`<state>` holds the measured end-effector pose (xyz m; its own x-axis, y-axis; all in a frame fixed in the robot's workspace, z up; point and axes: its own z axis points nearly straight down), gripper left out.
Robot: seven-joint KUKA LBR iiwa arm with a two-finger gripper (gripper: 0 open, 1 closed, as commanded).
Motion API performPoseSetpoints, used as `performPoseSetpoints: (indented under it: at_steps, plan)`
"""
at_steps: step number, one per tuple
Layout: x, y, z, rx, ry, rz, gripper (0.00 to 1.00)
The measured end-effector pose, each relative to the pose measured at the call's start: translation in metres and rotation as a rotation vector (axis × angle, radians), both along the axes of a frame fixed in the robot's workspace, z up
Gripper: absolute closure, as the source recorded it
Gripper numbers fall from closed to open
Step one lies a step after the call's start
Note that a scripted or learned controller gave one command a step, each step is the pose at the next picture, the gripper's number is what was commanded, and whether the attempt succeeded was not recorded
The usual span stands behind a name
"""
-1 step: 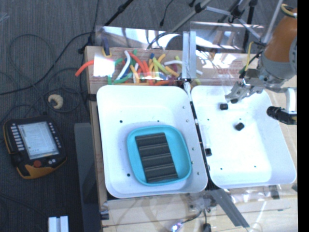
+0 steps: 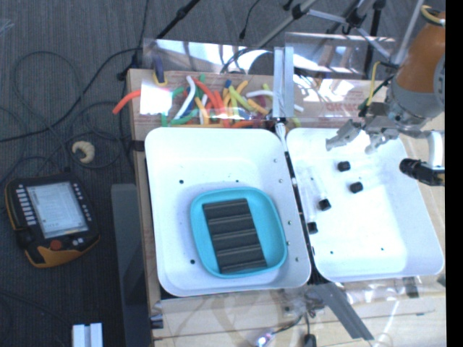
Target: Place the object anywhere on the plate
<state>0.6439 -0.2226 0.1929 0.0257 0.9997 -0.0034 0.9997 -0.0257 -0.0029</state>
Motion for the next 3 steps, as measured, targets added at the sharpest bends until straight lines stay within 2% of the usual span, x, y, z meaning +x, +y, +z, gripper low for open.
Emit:
performPoseSetpoints:
  at_steps: [1,2,3]
  plan:
    - [0.025,0.002,0.095,-0.001,-0.003,0.110,0.00]
    - [0.026,0.003,0.103,-0.005,-0.002,0.113,1.00]
    - [-0.026,0.117,-0.005,0.004,0.001,0.095,1.00]
